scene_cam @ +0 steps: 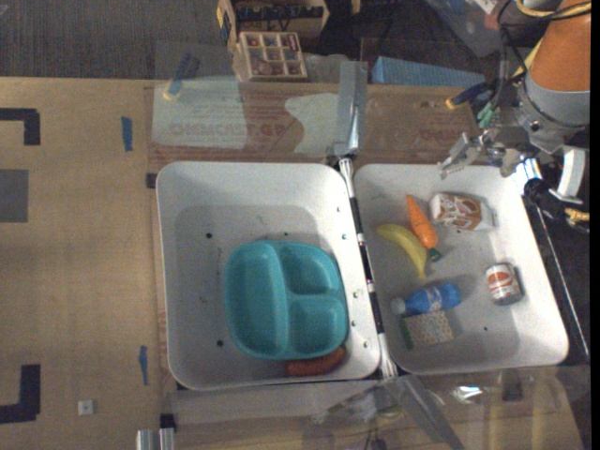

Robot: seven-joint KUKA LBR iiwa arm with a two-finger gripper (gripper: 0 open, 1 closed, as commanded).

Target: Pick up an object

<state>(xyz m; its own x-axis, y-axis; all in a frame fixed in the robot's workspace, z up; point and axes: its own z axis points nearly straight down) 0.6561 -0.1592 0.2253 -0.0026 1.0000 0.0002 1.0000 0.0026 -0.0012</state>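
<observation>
My gripper (480,162) hangs over the far rim of the right bin (544,345), its fingers spread open with nothing between them. Below it in that bin lie an orange carrot (421,221), a yellow banana (405,247) and a brown-and-white packet (457,211), the packet closest to the gripper. Nearer the front are a small red-and-white can (503,283), a blue bottle (429,299) on its side and a speckled green pad (429,328). The left bin (187,204) holds a teal divided plate (284,298) with a red sausage (317,365) at its front edge.
A metal divider (349,195) runs between the two bins. Behind them lie a clear plastic sheet (244,120), a small wooden crate (272,54) and a cardboard box (272,3). Cables and black hardware (562,190) crowd the right bin's far right corner.
</observation>
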